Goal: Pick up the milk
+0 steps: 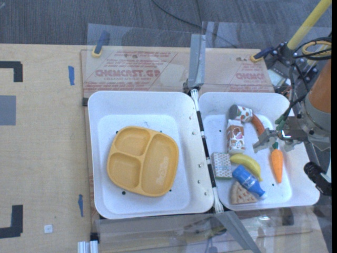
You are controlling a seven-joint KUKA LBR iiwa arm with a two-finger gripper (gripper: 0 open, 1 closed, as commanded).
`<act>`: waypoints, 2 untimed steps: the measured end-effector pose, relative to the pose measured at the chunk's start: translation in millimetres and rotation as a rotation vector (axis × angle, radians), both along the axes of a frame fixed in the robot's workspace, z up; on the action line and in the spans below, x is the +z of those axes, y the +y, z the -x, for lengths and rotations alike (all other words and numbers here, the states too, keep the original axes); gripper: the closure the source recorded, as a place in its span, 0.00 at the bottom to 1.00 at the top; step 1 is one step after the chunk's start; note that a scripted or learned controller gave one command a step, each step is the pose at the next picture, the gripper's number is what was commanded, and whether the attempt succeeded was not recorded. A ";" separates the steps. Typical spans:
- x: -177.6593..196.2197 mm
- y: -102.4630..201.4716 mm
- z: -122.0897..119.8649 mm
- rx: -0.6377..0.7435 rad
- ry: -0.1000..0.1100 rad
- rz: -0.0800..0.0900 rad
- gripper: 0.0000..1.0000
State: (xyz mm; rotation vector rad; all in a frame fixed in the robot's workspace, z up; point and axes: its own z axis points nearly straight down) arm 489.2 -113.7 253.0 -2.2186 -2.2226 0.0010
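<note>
Over the right bin [300, 191] I have the gripper [270, 139], jaws apart w/ nothing between them. Milk carton [236, 135] stands just left of the jaws, not touching. Carrot [277, 165] lies directly below the jaws; banana [247, 163] and blue bottle [247, 180] sit lower left. Yellow plate [142, 161] is far left, in the other bin.

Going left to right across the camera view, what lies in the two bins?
Yellow divided plate → sponge → milk carton → banana → carrot, with the gripper above it.
</note>
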 end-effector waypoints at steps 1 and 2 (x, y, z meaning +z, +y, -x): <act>-54.5 20.2 -83.3 0.048 -0.003 0.001 0.00; -164.3 8.1 -97.1 0.034 -0.010 0.001 0.00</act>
